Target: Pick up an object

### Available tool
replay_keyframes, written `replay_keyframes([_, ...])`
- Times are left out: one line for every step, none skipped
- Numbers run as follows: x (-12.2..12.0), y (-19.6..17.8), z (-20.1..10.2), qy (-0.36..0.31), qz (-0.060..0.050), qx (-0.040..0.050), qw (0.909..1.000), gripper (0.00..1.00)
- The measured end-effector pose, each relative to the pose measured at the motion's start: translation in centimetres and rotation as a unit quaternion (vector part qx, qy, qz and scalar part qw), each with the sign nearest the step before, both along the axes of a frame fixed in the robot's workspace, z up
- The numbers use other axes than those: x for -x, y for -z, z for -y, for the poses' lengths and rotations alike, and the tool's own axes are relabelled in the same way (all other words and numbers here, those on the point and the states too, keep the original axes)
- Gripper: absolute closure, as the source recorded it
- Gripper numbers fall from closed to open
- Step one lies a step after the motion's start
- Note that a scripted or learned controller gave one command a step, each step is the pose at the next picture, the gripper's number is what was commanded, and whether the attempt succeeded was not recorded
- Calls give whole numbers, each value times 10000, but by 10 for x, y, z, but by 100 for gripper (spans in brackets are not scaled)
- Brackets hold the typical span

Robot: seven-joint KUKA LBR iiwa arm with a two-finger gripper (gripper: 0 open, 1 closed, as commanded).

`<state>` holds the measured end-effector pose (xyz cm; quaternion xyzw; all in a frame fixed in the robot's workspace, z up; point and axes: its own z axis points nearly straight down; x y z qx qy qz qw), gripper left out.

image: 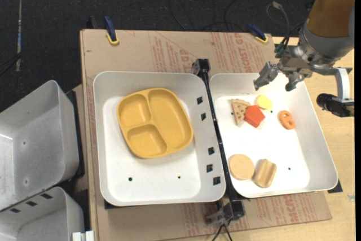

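Two shallow white bins sit side by side on the counter (152,45), and that's the biggest stuff in the scene. The left bin (113,178) holds a yellow divided plate (154,122), tilted a bit relative to the bin walls. The right bin (304,172) has all the small pickable things.

The arm (333,5) comes in from the right, and its pincer (279,77) hovers over the far end of the right bin with its fingers spread and nothing between them.

Down to the little stuff: a tan cylinder (264,172) and a round tan disc (241,166) lie just beside each other near the front wall. Further back there's a wedge that looks like a sandwich slice (239,110), touching a red block (254,116), with a small yellow piece (264,103) right behind it. An orange ring (287,119) sits off on its own.

My guess is the yellow piece or the red block is the closest target, since they're nearest the pincer. The trouble is that cluster is packed tight, so a finger coming down could land on the neighbour, shove the pile sideways and close on air. The ring looks flat and slippery too, easy to miss.
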<state>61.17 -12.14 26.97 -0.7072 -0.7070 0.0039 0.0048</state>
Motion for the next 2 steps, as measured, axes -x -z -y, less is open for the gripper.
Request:
replay_keyframes([-2,-7,0,-12,62,8,10000,0])
replay_keyframes([-6,38,4,5,42,7,10000,0])
